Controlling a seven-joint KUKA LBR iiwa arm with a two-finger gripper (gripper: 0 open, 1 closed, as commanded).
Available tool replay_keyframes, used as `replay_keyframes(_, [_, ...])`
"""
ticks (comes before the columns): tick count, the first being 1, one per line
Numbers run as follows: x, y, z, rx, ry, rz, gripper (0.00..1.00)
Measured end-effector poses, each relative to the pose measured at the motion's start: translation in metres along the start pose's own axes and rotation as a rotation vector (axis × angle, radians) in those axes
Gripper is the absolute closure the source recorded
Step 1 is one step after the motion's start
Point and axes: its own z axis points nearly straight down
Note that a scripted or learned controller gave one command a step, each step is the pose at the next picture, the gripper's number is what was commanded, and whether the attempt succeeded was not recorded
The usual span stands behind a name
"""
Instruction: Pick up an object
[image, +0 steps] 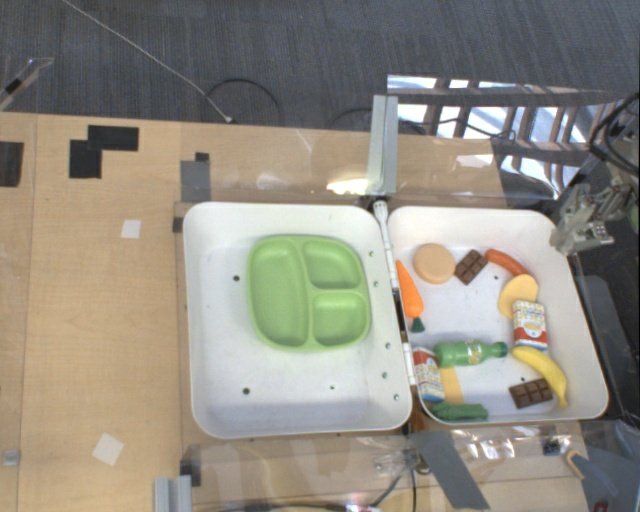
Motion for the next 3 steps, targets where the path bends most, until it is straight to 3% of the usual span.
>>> replay_keyframes(1, [0.002,0.001,0.006,-0.006,0.010,0.001,0.00])
replay_keyframes(2, [-0.012,0.001,0.147,-0.012,0.025,0.136,0.00])
replay_keyframes(3, [-0.008,0.000,0.205,-0.004,0.008,0.199,0.00])
